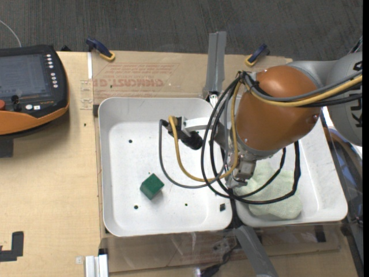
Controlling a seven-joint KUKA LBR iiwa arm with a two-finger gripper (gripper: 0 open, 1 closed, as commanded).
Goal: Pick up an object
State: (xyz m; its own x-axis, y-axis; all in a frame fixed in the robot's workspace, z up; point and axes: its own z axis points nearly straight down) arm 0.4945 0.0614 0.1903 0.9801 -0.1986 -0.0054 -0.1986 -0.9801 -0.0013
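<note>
the arm's gripper (242,175) hangs over the pale cloth (275,195) in the right bin (331,178), well apart from the green cube (152,186) in the left bin (115,154); a descent here risks snagging loose cloth or closing on nothing.

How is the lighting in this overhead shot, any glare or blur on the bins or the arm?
In the camera view, the lighting is even and the green block sharp, with a small soft shadow beside it; the left bin is bright but not blown out; the arm's orange band carries a soft highlight; the right bin is partly hidden.
</note>
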